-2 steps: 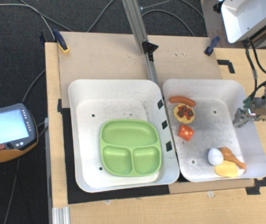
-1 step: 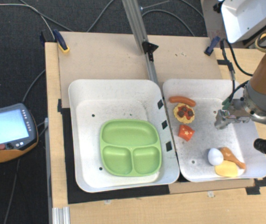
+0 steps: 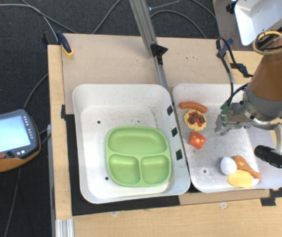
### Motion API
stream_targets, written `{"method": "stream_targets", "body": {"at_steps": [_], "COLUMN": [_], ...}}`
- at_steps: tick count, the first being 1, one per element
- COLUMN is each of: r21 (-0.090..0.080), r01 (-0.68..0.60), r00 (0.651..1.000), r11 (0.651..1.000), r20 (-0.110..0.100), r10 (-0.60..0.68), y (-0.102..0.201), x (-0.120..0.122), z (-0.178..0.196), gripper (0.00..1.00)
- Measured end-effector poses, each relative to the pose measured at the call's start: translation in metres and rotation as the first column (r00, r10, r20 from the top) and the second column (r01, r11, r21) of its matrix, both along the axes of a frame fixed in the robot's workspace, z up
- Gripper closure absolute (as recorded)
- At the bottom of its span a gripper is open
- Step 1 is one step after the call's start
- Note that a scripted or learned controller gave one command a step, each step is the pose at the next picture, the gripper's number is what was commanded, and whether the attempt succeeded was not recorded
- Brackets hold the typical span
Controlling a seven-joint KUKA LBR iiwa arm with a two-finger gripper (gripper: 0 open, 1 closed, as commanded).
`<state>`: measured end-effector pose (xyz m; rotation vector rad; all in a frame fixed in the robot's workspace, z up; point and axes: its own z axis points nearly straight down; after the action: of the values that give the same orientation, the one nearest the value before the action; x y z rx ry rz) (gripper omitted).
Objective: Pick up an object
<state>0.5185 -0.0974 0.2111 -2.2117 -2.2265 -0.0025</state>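
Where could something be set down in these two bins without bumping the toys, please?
The left bin has bare floor around the green divided plate, widest along its far side. In the right bin, the middle strip between the strawberry and white egg is free. The far-left corner, with sausage and small pizza, is crowded.

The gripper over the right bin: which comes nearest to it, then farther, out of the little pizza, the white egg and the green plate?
Measured from the gripper in the camera view:
1. The small pizza, just to its left in the right bin.
2. The white egg, below it near that bin's front edge.
3. The green divided plate, farthest, in the left bin.
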Motion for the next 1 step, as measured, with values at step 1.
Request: {"method": "stream_targets", "body": {"at_steps": [1], "r21": [0.001], "r01": [0.000], "r00": [1.000], "r11": [1.000], "r20": [-0.002], "r10": [0.000], "y": [0.0576], "x": [-0.0046], "z": [-0.0034], "gripper": [1.00]}}
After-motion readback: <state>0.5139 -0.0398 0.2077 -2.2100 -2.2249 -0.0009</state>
